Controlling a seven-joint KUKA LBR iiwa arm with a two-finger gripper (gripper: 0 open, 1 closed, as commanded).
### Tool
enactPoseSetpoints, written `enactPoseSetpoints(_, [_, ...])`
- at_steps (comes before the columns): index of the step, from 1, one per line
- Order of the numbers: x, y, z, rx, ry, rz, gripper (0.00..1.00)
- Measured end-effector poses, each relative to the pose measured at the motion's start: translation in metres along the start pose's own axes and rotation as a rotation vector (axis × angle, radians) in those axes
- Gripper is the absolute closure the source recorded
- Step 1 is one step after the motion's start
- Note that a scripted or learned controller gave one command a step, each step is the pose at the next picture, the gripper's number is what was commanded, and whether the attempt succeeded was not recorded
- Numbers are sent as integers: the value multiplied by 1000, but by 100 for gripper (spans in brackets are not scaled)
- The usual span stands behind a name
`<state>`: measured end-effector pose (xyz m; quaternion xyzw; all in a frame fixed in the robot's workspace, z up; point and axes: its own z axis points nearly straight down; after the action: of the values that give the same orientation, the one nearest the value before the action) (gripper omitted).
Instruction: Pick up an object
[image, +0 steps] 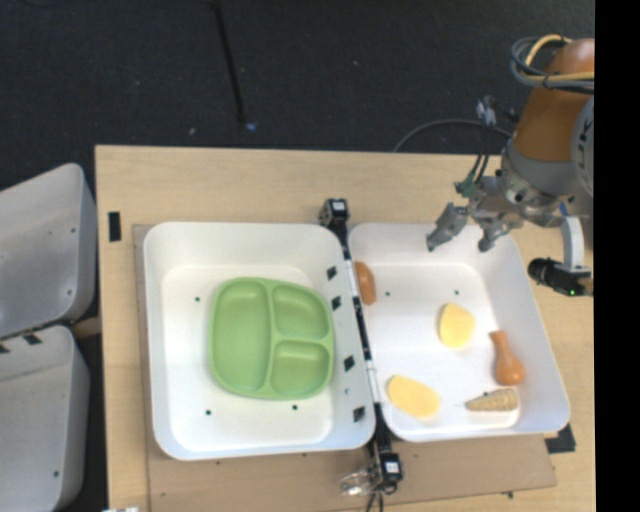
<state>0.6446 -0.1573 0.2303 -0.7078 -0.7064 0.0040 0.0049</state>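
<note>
Camera view has the arm hanging in from the upper right of the frame, with the gripper (468, 229) sitting over the top edge of the right bin (410, 245). Its two fingers are spread apart, one angled toward the left and one pointing down, and there's nothing between them. So it isn't carrying anything at the moment.

Any of the loose items would do as the target, and they're all in the right bin, lower in the frame than the gripper. There's a round yellow piece (456, 325) roughly mid-bin, a second yellow piece (412, 396) toward the bottom, an orange drumstick-shaped thing (505, 358) by the right wall, a tan wedge (494, 401) at the lower right that looks like bread, and a small orange piece (365, 282) jammed against the divider on the left side. The left bin (170, 300) just holds a green divided plate (271, 337).

My read: this is the pre-grasp stage, hovering and not yet committed to anything. The next move probably calls for travelling down-frame over one item, lining the fingers up across its narrow side, then dropping. The round yellow piece looks like the easiest bet since it's nearest and well apart from the walls. The one at the divider looks awkward.
</note>
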Motion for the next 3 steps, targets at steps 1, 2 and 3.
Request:
enactPoseSetpoints(1, [0, 2, -9, -14, -1, -2, 0])
enactPoseSetpoints(2, [5, 9, 38, -10, -3, -6, 0])
enactPoseSetpoints(3, [2, 11, 101, -9, -3, -3, 0])
